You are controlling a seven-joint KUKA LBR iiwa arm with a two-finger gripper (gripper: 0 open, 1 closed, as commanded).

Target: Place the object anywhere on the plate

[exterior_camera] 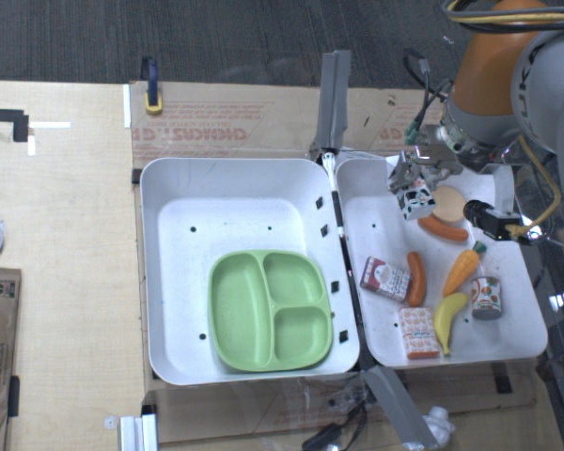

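A green plate (268,310) with three compartments lies in the left bin (169,252), towards its front. My gripper (412,178) hangs over the back left part of the right bin (367,214). Right under its tip is a small white object with dark marks (418,201). Whether the gripper touches or holds that object cannot be made out. A pale egg-like piece (448,200) and an orange sausage (443,227) lie just to the right of it.
The right bin also holds a red carton (385,279), a second sausage (415,278), a carrot (461,269), a banana (448,314), a small can (486,299) and a pink box (418,332). A grey divider post (334,101) stands between the bins at the back.
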